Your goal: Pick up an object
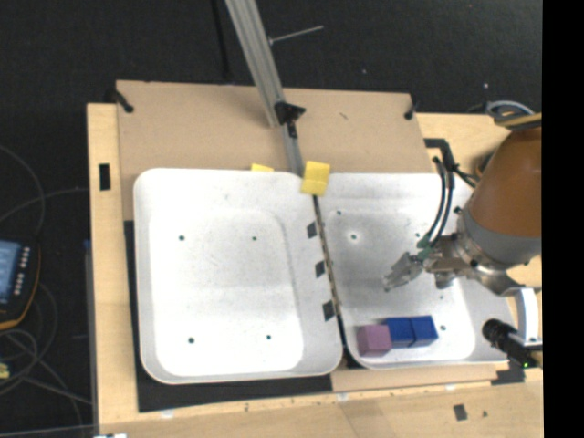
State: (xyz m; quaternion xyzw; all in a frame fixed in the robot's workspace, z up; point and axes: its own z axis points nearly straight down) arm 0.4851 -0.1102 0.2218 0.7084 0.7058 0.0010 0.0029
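From above: arm (pixel 506 199) reaching in from the right over the right bin (pixel 365 199). Gripper (pixel 401 270) hovering mid-bin, fingers seemingly parted with nothing between, though too small to be sure. Purple block (pixel 373 338) and blue block (pixel 411 330) touching, near the front wall, apart from the gripper. Left bin (pixel 164 199) alongside.

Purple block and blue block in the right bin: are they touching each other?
Touching. The camera view shows the purple block and the blue block side by side with no white bin floor between them, near the front wall of the right bin.
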